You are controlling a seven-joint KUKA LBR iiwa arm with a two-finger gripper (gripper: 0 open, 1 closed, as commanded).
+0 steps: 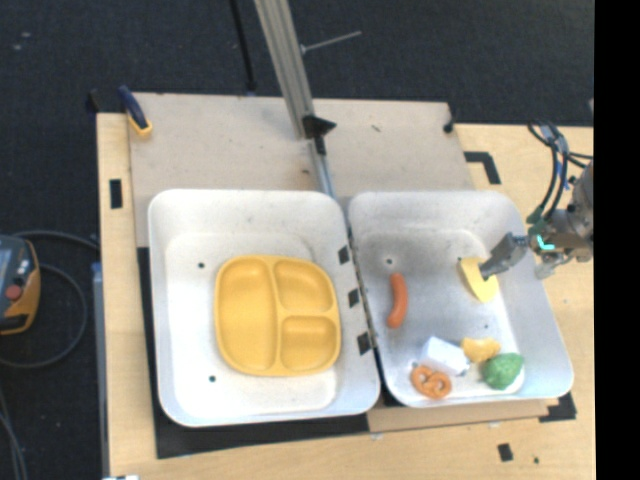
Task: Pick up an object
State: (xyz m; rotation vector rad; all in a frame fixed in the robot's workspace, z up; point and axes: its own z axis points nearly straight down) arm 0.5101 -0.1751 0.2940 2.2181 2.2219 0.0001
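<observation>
The right bin (430,218) holds several small food toys. An orange sausage (398,300) lies near its left wall. A yellow wedge (476,279) sits right of centre. At the front lie an orange pretzel (431,381), a white piece (443,352), a small yellow piece (480,349) and a green piece (503,370). My gripper (493,262) reaches in from the right edge at a slant, and its dark tip rests at the top right of the yellow wedge, touching or overlapping it.
The left bin (180,238) carries a yellow divided plate (278,314). A metal post (290,68) rises behind the bins. Cables (550,158) hang by the arm at the right. The bins sit close together with clips along their shared edge.
</observation>
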